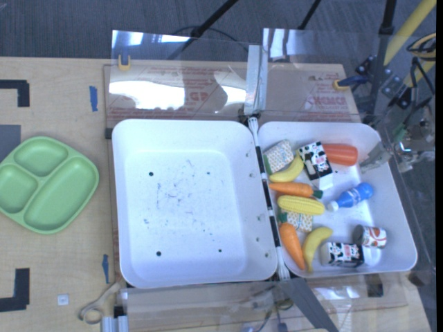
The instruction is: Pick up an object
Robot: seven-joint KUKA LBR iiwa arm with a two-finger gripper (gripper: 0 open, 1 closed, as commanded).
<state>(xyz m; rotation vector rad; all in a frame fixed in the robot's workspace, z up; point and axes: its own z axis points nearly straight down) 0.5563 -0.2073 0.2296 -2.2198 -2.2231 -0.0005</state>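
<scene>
Seemingly arm (405, 126) at right bin (394, 185) far edge; gripper obscured.

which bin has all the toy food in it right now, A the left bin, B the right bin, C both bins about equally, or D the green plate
B: the corn cob, bananas, carrots and the blue bottle all lie in the right bin, while the left bin shows bare white floor with faint scribbles, and the green plate sits apart on the bench.

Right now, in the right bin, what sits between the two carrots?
In the camera view, the corn cob lies between the upper carrot and the lower carrot, with a small checkered packet just below the corn.
</scene>
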